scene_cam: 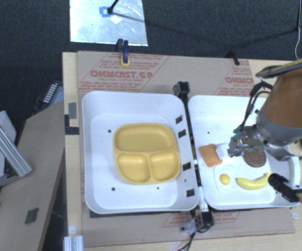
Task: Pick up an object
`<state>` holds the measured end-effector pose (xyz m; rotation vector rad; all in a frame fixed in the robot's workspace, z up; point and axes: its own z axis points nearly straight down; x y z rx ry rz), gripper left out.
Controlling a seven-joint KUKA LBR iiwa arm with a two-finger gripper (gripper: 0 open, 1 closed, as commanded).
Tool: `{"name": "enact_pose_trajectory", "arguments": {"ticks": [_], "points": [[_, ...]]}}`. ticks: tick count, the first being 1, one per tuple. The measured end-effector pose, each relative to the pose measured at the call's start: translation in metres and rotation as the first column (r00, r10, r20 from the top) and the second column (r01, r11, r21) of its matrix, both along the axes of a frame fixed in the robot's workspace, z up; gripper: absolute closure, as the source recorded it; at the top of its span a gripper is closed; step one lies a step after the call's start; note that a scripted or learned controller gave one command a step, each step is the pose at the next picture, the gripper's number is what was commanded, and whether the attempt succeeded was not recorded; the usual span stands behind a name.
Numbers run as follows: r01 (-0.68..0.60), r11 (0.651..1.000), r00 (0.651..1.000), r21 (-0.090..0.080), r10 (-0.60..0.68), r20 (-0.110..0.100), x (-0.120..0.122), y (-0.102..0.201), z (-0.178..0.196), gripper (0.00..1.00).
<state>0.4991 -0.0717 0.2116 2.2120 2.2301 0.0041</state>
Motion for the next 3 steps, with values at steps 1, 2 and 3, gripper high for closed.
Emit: {"name": "enact_pose_trajectory", "arguments": {"ticks": [1, 2, 3], "points": [[-0.003, 1.000, 1.000, 0.001, 0.003, 0.001, 0.005, 0.055, 0.014, 1.00], [-0.002, 1.000, 1.000, 0.001, 0.002, -0.002, 0.011, 0.108, 0.004, 1.00], [-0.001, 1.000, 1.000, 0.001, 0.001, -0.002, 0.004, 0.157, 0.004, 1.00]]}}
